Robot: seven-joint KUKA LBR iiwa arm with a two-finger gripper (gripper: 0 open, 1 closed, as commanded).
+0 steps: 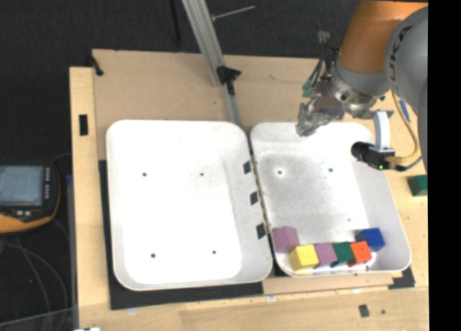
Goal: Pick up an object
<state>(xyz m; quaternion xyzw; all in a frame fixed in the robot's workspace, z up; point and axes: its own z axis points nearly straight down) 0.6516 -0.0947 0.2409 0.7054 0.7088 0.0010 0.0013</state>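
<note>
Can't tell how wide my fingers point(308, 125) are; six blocks point(328, 250) sit in the right bin point(317, 178).

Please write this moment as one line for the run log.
arm: over right bin far edge | gripper: nothing seen held | blocks: clustered at right bin near edge | pick: not yet done
</note>
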